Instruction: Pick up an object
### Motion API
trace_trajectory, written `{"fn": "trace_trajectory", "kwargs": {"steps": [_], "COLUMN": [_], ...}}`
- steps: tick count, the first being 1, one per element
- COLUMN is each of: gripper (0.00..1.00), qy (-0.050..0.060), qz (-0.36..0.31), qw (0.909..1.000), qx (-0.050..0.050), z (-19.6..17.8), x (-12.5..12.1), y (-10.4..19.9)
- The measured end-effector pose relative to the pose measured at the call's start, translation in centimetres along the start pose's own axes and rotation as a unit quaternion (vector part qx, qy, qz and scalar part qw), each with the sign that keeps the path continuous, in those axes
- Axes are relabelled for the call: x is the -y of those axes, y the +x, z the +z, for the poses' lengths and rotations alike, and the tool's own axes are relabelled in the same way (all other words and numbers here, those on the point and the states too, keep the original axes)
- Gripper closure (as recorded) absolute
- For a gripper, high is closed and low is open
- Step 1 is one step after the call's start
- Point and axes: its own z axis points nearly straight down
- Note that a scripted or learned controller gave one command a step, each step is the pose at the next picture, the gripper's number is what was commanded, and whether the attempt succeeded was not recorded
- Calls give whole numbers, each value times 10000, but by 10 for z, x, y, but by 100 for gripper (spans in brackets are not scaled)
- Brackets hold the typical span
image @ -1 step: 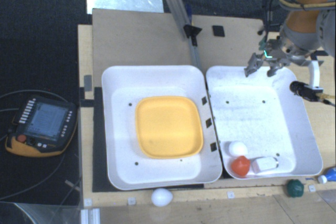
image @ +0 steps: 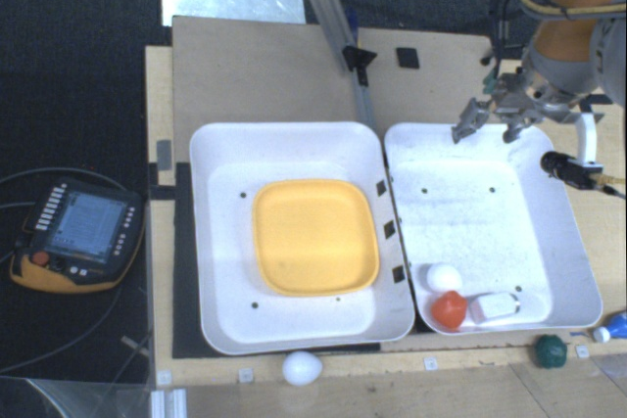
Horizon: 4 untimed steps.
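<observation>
I read this as the approach step, with nothing picked yet. My gripper [image: 487,123] hangs over the far rim of the right bin [image: 490,201], its two dark fingers [image: 466,125] spread wide apart with only bare white bin showing between them, so it holds nothing and I see it touching nothing. The candidates sit well apart from it, bunched in the near corner of that same bin: a white ball [image: 443,277], a red ball [image: 450,309] just beside it and seemingly touching, and a small white block [image: 494,307] next to the red one. The left bin [image: 220,210] carries a yellow plate [image: 315,235], flat and wide, which I judge a poor fit for these fingers. A white egg-shaped thing [image: 302,367] and a dark green ball [image: 551,350] lie out on the table [image: 431,88], beyond the near rims. Next I would need to carry the gripper across toward the near corner, square it over one piece, and come down cleanly; the crowding there could make the fingers knock a neighbour aside.
</observation>
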Motion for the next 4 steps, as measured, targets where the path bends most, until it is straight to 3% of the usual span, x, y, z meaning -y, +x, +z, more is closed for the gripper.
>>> {"fn": "trace_trajectory", "kwargs": {"steps": [2, 3, 4], "gripper": [0, 100, 100], "qy": [12, -6, -25], "qz": [1, -1, 2], "qw": [10000, 10000, 10000], "qx": [0, 2, 4], "z": [112, 99, 36], "x": [7, 6, 3], "y": [2, 2, -1]}}
